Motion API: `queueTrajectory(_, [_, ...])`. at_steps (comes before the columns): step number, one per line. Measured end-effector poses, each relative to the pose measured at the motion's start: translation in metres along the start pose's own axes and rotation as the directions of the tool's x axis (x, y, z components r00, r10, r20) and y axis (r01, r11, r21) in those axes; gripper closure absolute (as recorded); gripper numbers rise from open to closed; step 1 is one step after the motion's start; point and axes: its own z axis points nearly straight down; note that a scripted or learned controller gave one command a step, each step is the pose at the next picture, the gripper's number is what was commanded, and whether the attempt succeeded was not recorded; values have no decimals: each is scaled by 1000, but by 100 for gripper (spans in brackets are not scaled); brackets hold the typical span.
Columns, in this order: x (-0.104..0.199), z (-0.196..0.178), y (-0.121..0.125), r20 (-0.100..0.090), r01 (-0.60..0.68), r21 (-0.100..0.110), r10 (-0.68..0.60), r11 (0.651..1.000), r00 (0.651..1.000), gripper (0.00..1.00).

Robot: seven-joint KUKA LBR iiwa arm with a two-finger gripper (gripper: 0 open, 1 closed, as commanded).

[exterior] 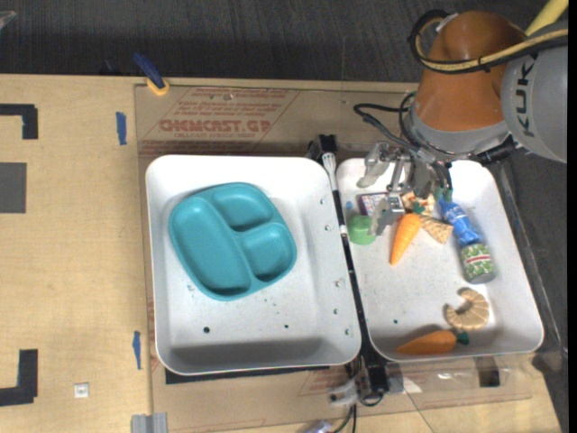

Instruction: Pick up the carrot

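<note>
Your gripper hangs over the right bin's far edge; whether it is open or shut, you cannot tell. The carrot lies just below it toward the near edge, long axis slanting, tip pointing near-left.

Teal divided plate, white bins, orange carrot, blue bottle, green cup
</note>
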Motion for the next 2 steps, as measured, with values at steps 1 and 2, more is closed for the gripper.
queueTrajectory(1, [65,92,-59,-2,-113,1,113,994,994,0])
queueTrajectory(2, [62,81,-58,7,-113,1,113,994,994,100])
